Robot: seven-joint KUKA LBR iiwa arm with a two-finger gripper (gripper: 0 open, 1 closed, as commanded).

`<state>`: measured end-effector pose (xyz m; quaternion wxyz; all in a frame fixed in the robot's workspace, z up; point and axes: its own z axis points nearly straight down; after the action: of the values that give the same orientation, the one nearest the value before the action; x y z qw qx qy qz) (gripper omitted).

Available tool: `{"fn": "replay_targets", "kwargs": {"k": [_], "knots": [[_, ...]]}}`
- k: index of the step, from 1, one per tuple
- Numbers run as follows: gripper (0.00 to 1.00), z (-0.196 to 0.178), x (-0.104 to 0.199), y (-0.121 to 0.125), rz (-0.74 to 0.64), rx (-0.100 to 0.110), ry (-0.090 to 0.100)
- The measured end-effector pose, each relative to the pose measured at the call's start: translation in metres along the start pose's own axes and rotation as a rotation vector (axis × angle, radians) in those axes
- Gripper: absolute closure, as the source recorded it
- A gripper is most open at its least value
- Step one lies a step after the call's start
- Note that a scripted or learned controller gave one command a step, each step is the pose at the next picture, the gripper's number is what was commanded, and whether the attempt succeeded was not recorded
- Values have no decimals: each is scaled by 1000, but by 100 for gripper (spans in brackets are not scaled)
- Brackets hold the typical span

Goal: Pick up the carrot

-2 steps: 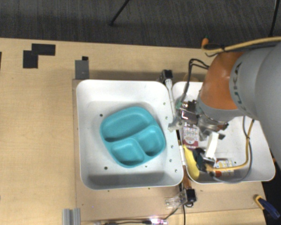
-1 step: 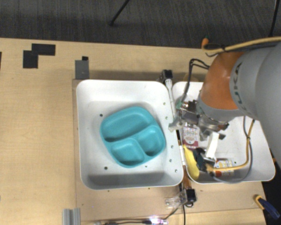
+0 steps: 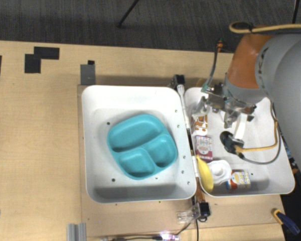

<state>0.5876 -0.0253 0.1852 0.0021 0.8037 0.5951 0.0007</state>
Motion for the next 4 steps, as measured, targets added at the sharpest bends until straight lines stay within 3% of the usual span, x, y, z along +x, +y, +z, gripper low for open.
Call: {"fn": "replay_targets", "kwargs": {"k": [1, 2, 3, 4], "knots": [[0, 0, 2, -1, -4, 2, 2], [0, 0, 20, -33, -21, 4, 3], [0, -51, -44, -87, -76, -1, 2], [0, 2, -38, -94, -32, 6, 2]]}}
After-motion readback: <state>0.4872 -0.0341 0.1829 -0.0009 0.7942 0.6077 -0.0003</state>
